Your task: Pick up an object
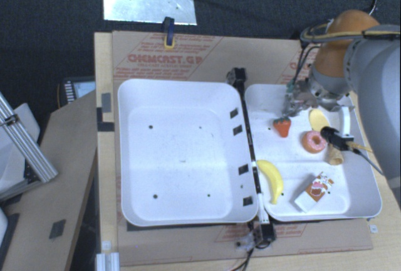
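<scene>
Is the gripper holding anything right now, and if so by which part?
Cannot be told. The gripper sits right over the strawberry, at its leafy top, but a hold is not visible.

Arm lowered, wrist downturned

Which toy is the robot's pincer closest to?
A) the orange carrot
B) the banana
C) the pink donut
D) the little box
A: the pincer hangs just above the orange carrot in the right bin, while the banana, donut and box lie farther off.
</scene>
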`<state>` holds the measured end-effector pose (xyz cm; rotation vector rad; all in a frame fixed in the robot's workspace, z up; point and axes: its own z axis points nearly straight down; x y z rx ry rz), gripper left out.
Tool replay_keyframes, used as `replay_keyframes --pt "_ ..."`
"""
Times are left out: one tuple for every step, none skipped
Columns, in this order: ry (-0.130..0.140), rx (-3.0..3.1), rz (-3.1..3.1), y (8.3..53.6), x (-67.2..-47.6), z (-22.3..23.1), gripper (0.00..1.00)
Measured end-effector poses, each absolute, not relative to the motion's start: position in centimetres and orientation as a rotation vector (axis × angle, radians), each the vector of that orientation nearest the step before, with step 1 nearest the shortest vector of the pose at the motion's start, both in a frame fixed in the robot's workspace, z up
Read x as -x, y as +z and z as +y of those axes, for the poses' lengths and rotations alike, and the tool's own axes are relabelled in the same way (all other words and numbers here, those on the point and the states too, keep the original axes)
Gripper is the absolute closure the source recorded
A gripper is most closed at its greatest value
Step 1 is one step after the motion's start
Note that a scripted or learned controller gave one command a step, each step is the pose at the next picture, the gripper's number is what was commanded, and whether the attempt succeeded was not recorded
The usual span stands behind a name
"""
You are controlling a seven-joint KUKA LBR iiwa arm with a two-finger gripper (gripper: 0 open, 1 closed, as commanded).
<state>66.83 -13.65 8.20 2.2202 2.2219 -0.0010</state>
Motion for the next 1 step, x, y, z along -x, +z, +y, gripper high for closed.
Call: replay_keyframes --pt "0.001 -2.215 2.228 8.45 -65.14 -10.62 1.00"
